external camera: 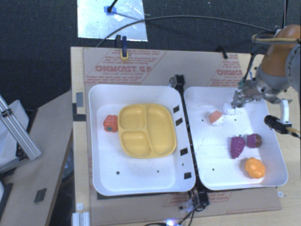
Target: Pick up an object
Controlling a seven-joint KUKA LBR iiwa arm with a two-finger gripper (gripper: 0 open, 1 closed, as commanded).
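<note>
The gripper (233,105) is seen low in the right bin (207,95); the pink-and-white toy (216,117) lies just left and nearer. Jaw state cannot be told.

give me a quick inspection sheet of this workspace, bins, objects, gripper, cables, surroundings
surface: bench with two white bins, left bin and right bin, side by side
job's things: right bin holds a pink-white piece, purple fruit, dark plum, orange fruit; left bin holds a small orange toy
clutter: yellow divided tray in left bin
grippers: gripper low over right bin's far side, beside the pink-white piece
cables: black cable arcing across the back
surroundings: shiny sheet behind bench; metal rail at left
</note>
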